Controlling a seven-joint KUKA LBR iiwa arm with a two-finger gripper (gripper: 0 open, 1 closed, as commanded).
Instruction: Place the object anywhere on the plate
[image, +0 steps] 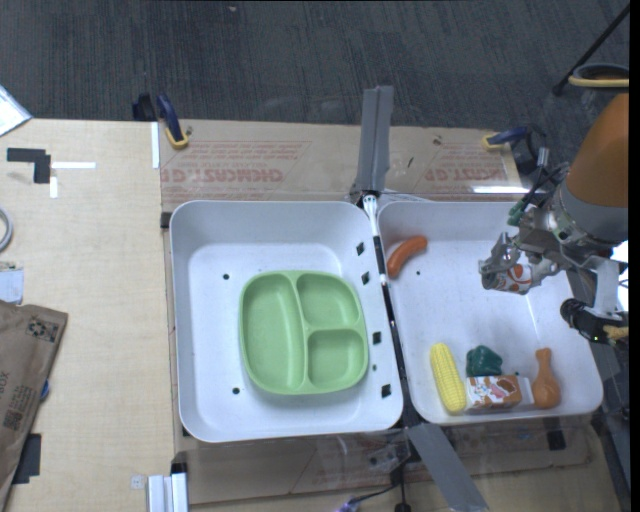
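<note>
The fingers (512, 268) look clenched on a small red-and-white object (521, 279) above the right bin (450, 222), so we judge the green plate (262, 340) lies across the shared wall in the left bin (205, 300).

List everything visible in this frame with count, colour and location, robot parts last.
bins: 2, white, side by side on the bench
plate: 1, green, three compartments, left bin
sausage: 1, orange-red, right bin, far left corner
corn cob: 1, yellow, right bin, near edge
small carton: 1, orange and white, beside the corn
green item: 1, dark green, behind the carton
drumstick: 1, orange-brown, right bin, near right corner
gripper: 1, grey, above right bin, something red-white at its tip
</note>
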